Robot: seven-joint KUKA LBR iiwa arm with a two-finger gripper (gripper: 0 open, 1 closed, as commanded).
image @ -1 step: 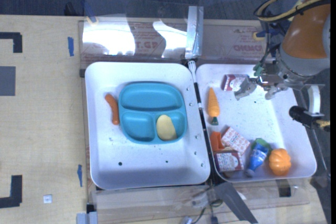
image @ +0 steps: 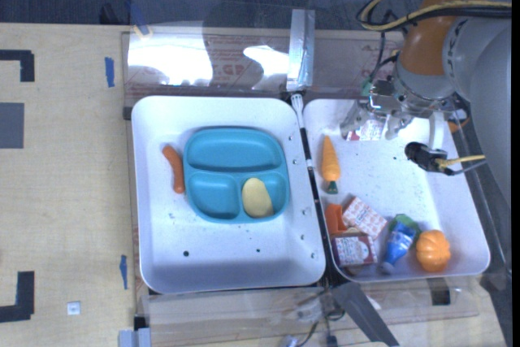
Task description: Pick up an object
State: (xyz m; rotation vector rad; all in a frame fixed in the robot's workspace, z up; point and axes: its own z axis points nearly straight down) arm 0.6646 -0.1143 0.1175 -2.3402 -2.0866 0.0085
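Nothing is lifted yet, so the pick itself remains; the claw (image: 375, 124) hangs low at the far end of the right bin (image: 455, 207), whether gripping I cannot tell; nearest lies a carrot (image: 329, 161), orange, tapered, green-stemmed, against the left wall.

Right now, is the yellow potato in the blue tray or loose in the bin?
In the tray. The potato lies in the lower right compartment of the blue tray, inside its rim, within the left bin.
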